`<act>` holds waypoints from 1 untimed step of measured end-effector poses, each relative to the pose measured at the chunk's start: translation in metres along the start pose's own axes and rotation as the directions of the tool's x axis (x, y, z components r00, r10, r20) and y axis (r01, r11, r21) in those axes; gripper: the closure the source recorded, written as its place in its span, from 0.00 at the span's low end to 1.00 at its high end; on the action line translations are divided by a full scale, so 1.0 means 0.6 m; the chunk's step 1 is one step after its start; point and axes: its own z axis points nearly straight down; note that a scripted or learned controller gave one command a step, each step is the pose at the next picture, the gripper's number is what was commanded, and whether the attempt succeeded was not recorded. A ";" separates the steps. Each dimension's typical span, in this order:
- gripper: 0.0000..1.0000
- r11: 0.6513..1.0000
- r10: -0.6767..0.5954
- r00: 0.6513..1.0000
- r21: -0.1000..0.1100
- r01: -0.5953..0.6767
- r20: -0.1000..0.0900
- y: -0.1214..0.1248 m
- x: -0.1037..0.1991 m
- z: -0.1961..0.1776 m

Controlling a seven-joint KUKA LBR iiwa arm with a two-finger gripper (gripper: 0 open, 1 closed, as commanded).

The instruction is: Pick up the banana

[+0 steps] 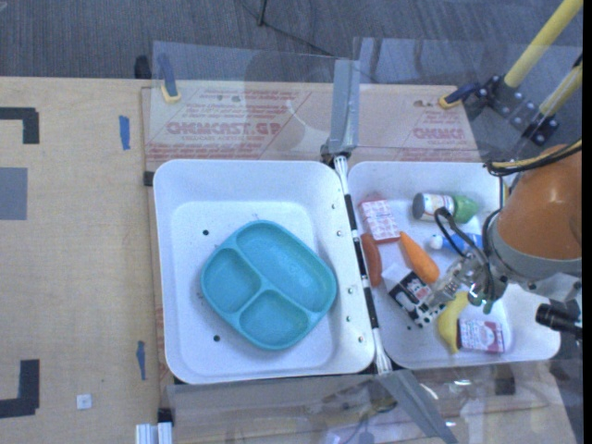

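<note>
White bins sit side by side: left bin holds a blue divided plate; right bin holds clutter. Arm hangs over the right bin, gripper low, just above the banana. Finger state cannot be told. Banana lies at the bin's near edge, beside a small carton, carrot nearby. Judged step: approach. Next: descend squarely, close across the banana, avoiding the carton.

Yellow banana, turquoise plate, orange carrot, white bins
</note>
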 end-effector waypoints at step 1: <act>1.00 0.988 0.153 0.988 0.008 -0.153 -0.006 -0.017 -0.004 0.012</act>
